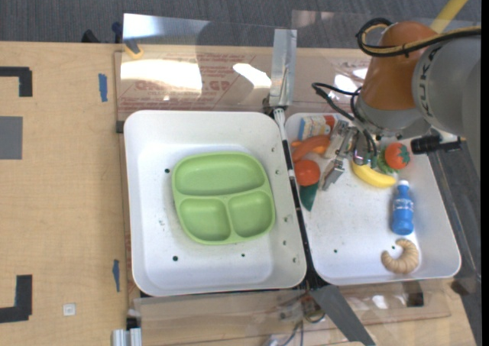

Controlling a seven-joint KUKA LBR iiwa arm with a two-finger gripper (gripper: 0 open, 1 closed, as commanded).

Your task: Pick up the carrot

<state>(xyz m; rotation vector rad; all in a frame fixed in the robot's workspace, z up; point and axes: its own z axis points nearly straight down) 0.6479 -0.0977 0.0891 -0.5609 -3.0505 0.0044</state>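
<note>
**Gripper low over the right bin, carrot not yet lifted**

A view from above shows a wooden desk (61, 207) carrying two shallow white bins side by side. The left bin (145, 176) holds a green divided plate (223, 198) with three compartments. All other places here are given relative to the right bin (443, 260).

The carrot (312, 146), an orange shape, lies in the right bin's far left corner, close against the wall shared with the left bin. Just nearer the camera from it sits a red-orange round piece with a dark green part (307, 178), possibly another toy vegetable. A yellow banana (372, 175) and a small tomato (396, 156) lie toward the bin's far right. A blue bottle (402, 208) stands at the bin's right middle, and a tan croissant (402, 256) rests at its near right corner.

The grey arm with its orange band (393, 69) reaches over the bin's far edge. The gripper (341, 160) hangs just beside the carrot, between it and the banana. Its metal fingers (334, 175) point down with a narrow gap, and nothing appears between them.

The task seems to be at an early stage: the carrot rests in the bin, ungrasped. Shifting onto the carrot, closing on it and lifting all appear left to do.
</note>
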